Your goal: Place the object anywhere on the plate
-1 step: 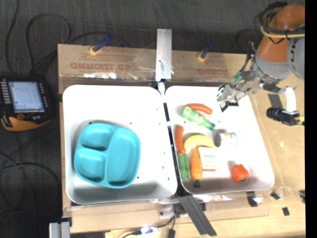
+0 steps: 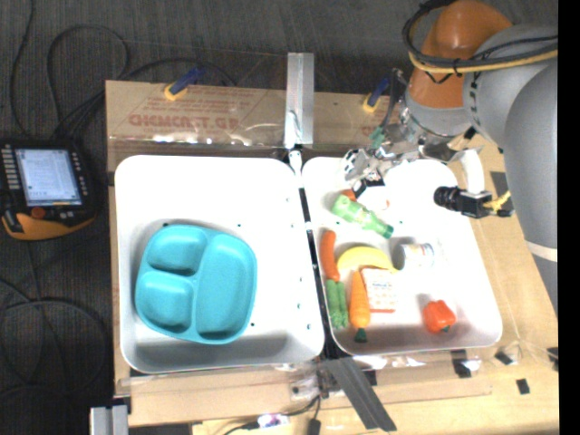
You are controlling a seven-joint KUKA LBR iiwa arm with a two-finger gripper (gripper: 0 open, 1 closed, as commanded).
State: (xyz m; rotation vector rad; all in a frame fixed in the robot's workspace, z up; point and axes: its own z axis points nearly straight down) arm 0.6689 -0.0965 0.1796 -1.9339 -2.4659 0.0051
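Observation:
A turquoise plate with three compartments lies in the left bin. My gripper hangs over the back left corner of the right bin, with nothing visible in it. Just below and in front of it lies a green bottle on its side. Further forward sit a yellow banana, an orange and white box, two carrots, a green vegetable, a red pepper and a small white jar.
A black fitting with a yellow cable juts over the right bin's back right. The wall between the bins runs down the middle. A handheld control pad lies off the bench at the left.

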